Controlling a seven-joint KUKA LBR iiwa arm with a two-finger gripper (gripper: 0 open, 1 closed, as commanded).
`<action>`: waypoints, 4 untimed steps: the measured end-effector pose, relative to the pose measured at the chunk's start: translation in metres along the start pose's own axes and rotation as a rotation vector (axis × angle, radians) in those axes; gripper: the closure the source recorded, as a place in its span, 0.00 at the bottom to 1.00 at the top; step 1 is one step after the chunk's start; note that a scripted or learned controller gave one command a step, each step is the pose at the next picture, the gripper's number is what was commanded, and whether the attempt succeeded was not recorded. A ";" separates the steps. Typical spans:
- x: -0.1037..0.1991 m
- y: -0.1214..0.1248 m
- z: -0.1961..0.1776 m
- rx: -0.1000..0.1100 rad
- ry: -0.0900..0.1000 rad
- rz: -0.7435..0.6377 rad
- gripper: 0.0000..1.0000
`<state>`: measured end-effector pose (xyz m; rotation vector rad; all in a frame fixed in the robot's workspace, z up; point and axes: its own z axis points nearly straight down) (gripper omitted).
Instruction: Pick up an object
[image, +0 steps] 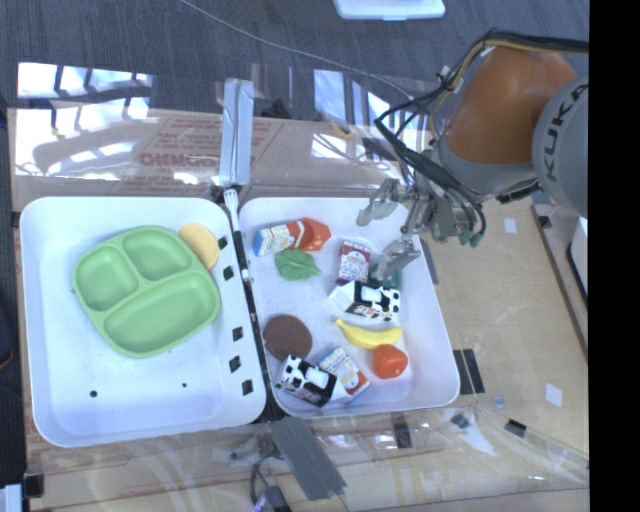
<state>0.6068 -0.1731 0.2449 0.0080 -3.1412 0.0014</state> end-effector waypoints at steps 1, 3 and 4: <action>0.060 -0.037 0.110 -0.002 0.003 -0.068 0.00; -0.029 0.046 0.153 -0.002 0.000 0.076 0.00; -0.023 0.079 0.154 -0.001 0.004 0.240 0.00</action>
